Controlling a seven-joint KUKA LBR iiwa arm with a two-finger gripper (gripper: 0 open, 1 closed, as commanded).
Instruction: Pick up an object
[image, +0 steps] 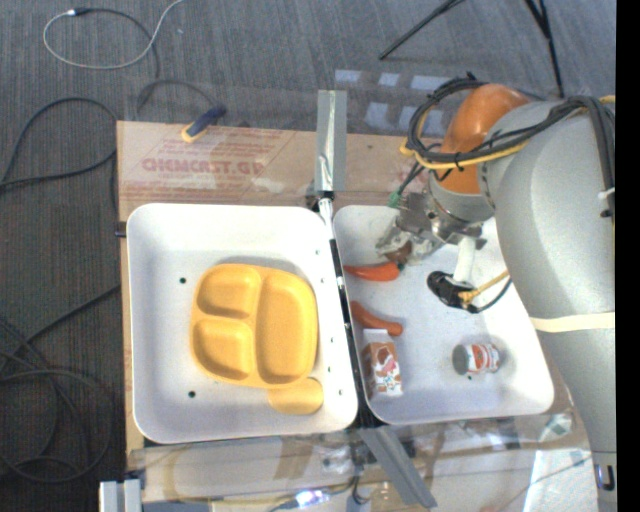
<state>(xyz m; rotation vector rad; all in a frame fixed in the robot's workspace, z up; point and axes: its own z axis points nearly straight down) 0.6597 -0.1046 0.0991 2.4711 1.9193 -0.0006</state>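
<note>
The grey arm (560, 230) is reaching over the right bin (500, 320); the left bin (150, 330) is holding a yellow compartment tray (257, 322), with a small yellow piece (297, 397) touching its near corner; in the right bin a small carton (382, 368), a little can (477, 358), a lower orange toy (378, 318) and an upper orange toy (372, 270) are lying apart. The gripper (400, 240) is hanging near the bin's far left corner, just beside the upper orange toy, the likely target; whether it is released or clenched cannot be told. A good grasp is probably calling for centring over the toy's middle, closing across its narrow width, and keeping clear of the bin wall.
</note>
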